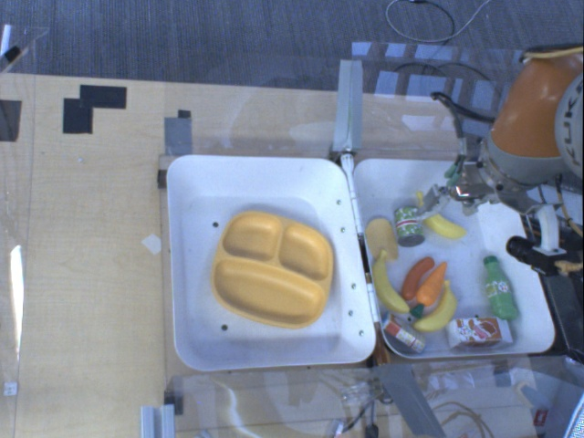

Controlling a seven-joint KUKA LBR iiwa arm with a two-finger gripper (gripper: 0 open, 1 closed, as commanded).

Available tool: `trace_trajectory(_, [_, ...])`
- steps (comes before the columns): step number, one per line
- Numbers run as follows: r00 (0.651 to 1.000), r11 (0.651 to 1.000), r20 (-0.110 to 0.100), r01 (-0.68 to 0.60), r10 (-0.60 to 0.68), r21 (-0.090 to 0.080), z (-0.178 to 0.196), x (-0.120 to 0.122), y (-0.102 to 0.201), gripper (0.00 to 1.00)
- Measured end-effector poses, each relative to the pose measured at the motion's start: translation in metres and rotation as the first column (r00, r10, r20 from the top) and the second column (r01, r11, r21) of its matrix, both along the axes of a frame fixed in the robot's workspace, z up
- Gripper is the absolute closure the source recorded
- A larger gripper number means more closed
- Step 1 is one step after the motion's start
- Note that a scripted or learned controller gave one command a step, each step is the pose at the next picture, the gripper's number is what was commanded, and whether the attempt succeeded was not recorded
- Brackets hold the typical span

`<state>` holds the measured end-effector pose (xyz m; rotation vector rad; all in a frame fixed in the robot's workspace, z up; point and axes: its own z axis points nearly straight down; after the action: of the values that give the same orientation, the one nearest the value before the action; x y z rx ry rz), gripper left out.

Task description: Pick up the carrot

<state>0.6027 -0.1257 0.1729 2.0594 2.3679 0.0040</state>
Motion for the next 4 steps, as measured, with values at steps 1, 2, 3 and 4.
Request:
trace_trajectory(1, [0.875, 0.875, 0.000, -0.485, 0.485, -0.002, -0.058, -0.104, -0.010, 0.00])
trace_trajectory(2, [0.919, 0.920, 0.019, -0.393, 0.393, -0.011, -0.076, -0.052, -0.039, 0.00])
trace_trajectory(3, [0.909, 0.909, 0.010, -0.417, 0.417, -0.007, -0.083, -0.041, -0.012, 0.00])
trace_trajectory(4, [0.908, 0.908, 0.015, -0.418, 0.418, -0.009, -0.071, -0.038, -0.011, 1.00])
